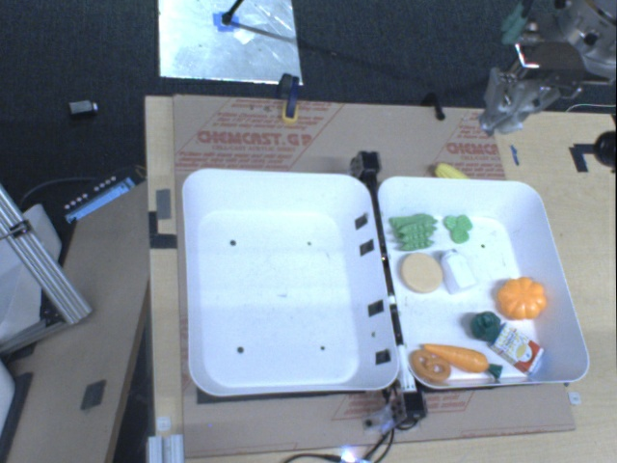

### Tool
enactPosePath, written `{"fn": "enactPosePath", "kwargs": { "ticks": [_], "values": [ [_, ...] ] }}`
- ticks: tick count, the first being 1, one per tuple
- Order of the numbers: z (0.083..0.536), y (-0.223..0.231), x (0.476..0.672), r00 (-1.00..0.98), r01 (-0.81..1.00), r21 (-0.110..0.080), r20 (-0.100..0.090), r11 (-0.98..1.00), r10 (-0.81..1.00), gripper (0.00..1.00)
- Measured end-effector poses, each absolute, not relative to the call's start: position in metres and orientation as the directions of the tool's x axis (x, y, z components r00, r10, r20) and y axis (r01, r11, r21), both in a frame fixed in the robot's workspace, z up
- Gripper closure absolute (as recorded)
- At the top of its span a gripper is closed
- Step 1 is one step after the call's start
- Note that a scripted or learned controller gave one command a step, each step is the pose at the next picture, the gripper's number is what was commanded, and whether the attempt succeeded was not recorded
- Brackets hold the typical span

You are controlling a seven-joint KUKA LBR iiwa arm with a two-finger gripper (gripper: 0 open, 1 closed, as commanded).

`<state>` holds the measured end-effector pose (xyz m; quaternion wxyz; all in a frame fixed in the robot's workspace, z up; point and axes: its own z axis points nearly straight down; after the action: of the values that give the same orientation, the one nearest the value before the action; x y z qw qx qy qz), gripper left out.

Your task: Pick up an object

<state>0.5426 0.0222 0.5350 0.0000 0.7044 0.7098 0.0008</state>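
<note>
The right bin (554, 249) holds several toy foods: a green bumpy piece (415, 230), a small green broccoli-like piece (458, 227), a tan round cookie (421, 273), a white block (457, 270), an orange pumpkin (522, 297), a dark green piece (485, 325), a red and white carton (519, 349) and an orange carrot (453, 358). My gripper (503, 114) hangs at the top right, above the bench behind the right bin, well away from all of them. Nothing shows between its fingers.
The left bin (275, 278) sits beside the right one, joined by a black clamp strip (384, 278). A yellow piece (450, 172) lies on the cardboard just behind the right bin. A shiny metal sheet (228, 27) lies at the back.
</note>
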Motion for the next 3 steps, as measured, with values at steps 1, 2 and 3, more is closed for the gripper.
{"fn": "enactPosePath", "kwargs": {
  "ticks": [1, 2, 3],
  "values": [
    [0.535, 0.05, 0.541, -0.007, 1.0, 0.001, 0.001, 0.007, 1.0, 1.0],
    [0.535, 0.077, 0.542, -0.007, 1.0, 0.003, 0.001, 0.007, 1.0, 1.0],
    [0.535, 0.102, 0.581, -0.006, 1.0, 0.003, 0.001, 0.006, 1.0, 1.0]
  ]
}}
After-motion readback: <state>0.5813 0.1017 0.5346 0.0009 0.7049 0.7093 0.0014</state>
